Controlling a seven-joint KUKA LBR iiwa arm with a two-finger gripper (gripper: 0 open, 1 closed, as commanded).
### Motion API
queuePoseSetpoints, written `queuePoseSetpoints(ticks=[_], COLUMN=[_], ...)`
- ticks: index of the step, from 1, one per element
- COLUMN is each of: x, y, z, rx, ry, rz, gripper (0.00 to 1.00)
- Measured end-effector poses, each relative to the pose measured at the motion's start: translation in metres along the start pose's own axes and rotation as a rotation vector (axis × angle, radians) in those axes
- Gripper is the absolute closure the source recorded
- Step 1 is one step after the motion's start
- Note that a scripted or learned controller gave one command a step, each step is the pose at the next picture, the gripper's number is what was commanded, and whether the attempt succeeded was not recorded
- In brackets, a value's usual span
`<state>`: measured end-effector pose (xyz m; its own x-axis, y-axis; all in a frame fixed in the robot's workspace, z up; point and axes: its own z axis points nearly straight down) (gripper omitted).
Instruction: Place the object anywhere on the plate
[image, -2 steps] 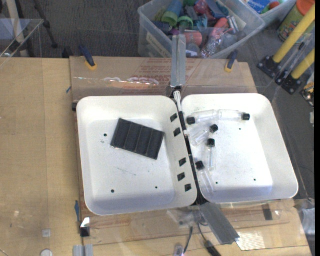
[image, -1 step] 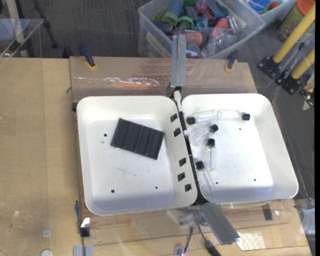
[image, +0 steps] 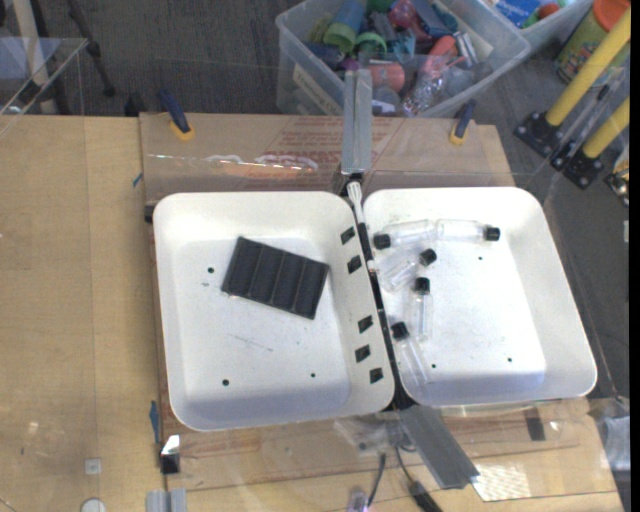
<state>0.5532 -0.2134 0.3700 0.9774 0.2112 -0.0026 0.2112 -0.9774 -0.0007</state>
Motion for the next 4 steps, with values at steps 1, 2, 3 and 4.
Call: queuePoseSetpoints(ticks=[1,2,3,4], x=[0.0,0.001,0.001,0.002], y=[0.0,0.0,-0.001,-0.001], z=[0.0,-0.01,-0.009,-0.019], rx=[0.0,0.0,0.0,-0.001], ry=[-0.001,-0.001,-0.002,-0.002], rz=[0.0,-0.006,-0.006,-0.012], gripper=[0.0,1.0,0.0,1.0])
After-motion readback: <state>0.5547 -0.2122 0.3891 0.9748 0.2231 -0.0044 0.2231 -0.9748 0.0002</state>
